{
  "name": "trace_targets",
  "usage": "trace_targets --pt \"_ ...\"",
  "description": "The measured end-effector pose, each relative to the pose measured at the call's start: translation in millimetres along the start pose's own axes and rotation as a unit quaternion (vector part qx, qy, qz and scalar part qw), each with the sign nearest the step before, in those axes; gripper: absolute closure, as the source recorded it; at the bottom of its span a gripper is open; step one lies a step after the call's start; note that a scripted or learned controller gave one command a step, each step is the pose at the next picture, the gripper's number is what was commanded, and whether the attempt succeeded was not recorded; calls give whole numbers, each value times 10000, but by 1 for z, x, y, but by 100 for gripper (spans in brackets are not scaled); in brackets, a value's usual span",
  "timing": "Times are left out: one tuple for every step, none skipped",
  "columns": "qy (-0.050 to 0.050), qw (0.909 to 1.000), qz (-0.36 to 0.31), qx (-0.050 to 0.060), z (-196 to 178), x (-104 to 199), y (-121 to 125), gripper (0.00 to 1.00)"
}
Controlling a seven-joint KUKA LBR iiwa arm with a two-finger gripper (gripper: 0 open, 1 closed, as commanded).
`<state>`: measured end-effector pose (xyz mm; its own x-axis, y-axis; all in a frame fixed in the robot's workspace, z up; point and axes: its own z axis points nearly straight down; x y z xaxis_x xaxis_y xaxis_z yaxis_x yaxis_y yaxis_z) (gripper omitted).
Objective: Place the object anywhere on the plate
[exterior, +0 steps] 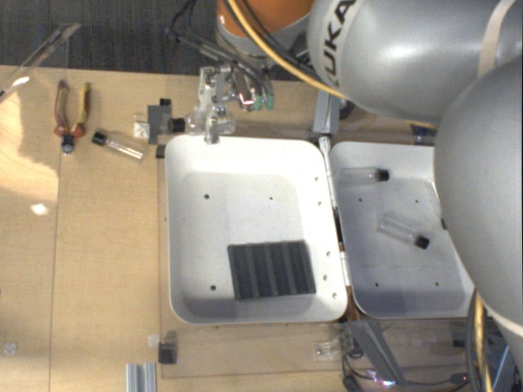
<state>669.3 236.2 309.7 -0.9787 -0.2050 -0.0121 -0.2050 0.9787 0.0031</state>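
Clear vial with a black cap (pixel 404 231) lying on its side in the right bin (pixel 359 288), a second, smaller capped vial (pixel 377 174) near that bin's top edge; dark ribbed plate (pixel 270 269) flat in the left bin (pixel 188 219), well apart from both. Gripper (pixel 214 121) poised above the left bin's far rim, nothing seen in it, jaws too blurred to call spread or pressed together. Probably still at the pick stage: next, across to the right bin and down over the vial.
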Motion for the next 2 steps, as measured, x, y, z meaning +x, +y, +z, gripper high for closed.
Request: trace_targets --pt "25 9805 -1965 -9 120 2 0 100" --pt "23 9906 -1367 59 220 3 -23 100"
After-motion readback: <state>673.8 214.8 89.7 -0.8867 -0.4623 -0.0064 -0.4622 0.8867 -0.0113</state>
